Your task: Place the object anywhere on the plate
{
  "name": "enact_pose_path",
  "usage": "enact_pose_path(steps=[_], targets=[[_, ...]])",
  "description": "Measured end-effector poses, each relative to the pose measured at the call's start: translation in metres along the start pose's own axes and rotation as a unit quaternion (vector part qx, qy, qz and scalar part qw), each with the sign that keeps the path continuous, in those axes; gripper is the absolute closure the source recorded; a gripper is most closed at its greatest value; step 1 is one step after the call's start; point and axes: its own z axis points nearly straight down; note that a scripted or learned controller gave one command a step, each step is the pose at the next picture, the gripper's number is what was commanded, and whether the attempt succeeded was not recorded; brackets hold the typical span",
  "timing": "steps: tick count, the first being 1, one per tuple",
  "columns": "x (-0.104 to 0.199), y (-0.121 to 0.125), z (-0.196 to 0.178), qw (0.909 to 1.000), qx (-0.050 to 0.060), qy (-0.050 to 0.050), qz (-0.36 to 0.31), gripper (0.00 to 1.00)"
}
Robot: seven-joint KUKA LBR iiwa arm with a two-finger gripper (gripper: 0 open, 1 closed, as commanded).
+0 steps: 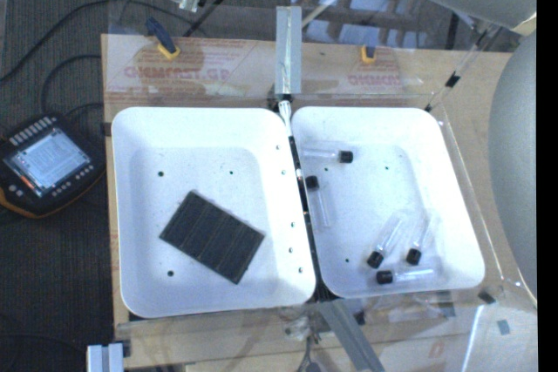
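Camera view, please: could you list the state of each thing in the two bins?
Dark plate: flat in the left bin, turned at a slant, nothing on it.
Capped tubes: five, clear, lying loose in the right bin; three clustered toward its near right corner.
Tube by the divider: lying on its side.

Two bins side by side on the bench. Left bin holds a flat plate, tilted, toward its front. Right bin holds five capped tubes: one near the back, one by the left wall (beside the divider), three clustered at front right.
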Motion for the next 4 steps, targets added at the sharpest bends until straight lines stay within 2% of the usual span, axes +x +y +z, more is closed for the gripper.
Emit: enact_pose_path(steps=[4], targets=[[-0.003, 0.003, -0.037, 1.0000, -0.004, -0.005, 0.001, 1.00]])
